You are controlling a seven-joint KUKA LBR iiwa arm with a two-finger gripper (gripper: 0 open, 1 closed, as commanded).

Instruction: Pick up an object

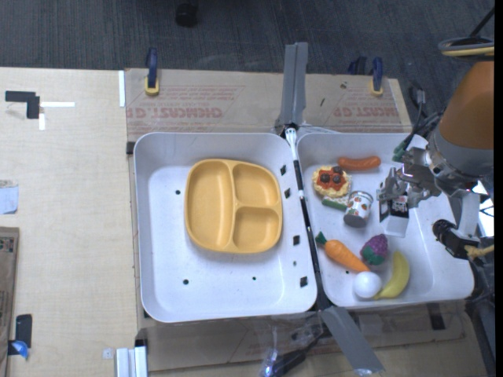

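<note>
While the arm hung over the right side of the bench, the left bin (157,234) held a yellow divided plate (233,206) lying flat near its middle, three compartments facing up, well apart from the bin walls.

Past the divider, the right bin (452,285) carried the toys. Toward its far left sat a small pizza slice (331,182) with red and dark toppings, a green piece (335,203) just beside its near edge. A sausage (359,163) lay beyond it, near the far wall. A small can (358,208) lay tipped just right of the pizza. Nearer the front, a carrot (346,254) lay at a slant, its green end toward the divider. A bunch of purple grapes (375,248) sat just right of the carrot, a white egg (366,284) in front of it, touching or nearly touching a banana (396,276) that curved along the front right corner.

The gripper (396,210) hung over the right bin, right of the can and above the grapes, apart from both. Its tip was a pale blur against the white floor; could not tell whether it stood open or closed, or whether it had anything.

Orange band (474,104) of the arm at far right.
</note>
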